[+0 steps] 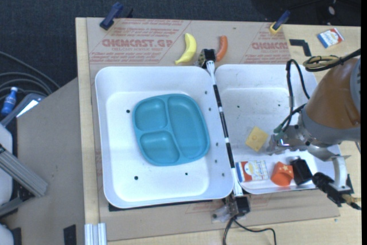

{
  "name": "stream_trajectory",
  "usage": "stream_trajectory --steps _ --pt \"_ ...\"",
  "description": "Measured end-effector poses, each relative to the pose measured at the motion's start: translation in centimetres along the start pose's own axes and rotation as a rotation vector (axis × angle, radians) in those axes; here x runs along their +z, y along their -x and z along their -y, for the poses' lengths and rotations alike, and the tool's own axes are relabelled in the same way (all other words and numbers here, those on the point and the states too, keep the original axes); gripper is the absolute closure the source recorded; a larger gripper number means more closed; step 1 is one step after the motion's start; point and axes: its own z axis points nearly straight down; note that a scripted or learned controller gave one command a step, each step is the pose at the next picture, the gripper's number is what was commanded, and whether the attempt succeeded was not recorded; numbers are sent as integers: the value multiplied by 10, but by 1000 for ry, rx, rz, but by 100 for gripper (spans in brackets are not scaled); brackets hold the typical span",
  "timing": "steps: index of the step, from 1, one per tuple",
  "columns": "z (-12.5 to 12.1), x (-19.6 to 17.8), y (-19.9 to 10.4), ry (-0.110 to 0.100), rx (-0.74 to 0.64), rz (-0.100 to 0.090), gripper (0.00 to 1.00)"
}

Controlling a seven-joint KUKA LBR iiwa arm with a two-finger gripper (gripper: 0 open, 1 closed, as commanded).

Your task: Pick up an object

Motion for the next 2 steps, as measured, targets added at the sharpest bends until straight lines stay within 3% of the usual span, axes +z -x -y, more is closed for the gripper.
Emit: stream_trajectory --steps 1,2 --pt "0 0 0 0 0 0 0" --pt "-96 28 1 0 -3 1 0"
